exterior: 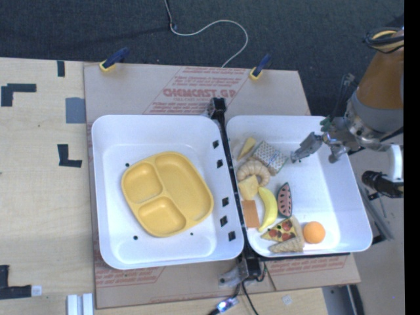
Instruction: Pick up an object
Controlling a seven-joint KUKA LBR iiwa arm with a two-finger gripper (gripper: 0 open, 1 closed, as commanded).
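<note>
Tool [308,149] hovering, finger spread impossible to tell, over right bin [341,195]; nearest object, silver foil packet [269,155], just left of it.

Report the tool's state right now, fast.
Tool: over the right bin, above its far right part; nothing visibly held; open or closed cannot be told.

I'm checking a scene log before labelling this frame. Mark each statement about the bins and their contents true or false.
1. The yellow tray lies in the left bin. True.
2. The orange sits on the yellow tray. False: it is in the right bin, near its front corner.
3. The banana lies in the right bin. True.
4. The gripper holds the pizza slice. False: the slice lies in the bin, apart from the gripper.
</note>
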